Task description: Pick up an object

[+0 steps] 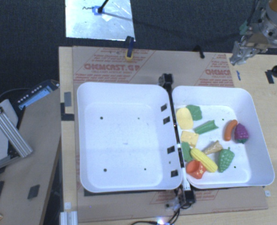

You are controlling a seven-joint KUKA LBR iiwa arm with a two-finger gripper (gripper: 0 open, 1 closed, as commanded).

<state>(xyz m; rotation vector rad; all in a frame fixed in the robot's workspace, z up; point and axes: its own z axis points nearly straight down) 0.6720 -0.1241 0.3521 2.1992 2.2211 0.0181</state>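
The arm comes in at the top right corner of the view, above the far right corner of the desk, and most of it is cut off by the edge. The claw hangs down and a little to the left, outside the bins, above the cardboard behind the right bin. It is small and blurred, so I cannot tell how it is set, and nothing is seen in it.

The left bin is at the middle of the desk. In the right bin the toy foods lie together, from left to right: a yellow lemon, a green leafy piece, a yellow cheese block, a red pepper, a corn cob, a green bean pod, a tan piece hard to name, a green bumpy vegetable, an orange carrot and purple grapes. A black divider with clips joins the bins
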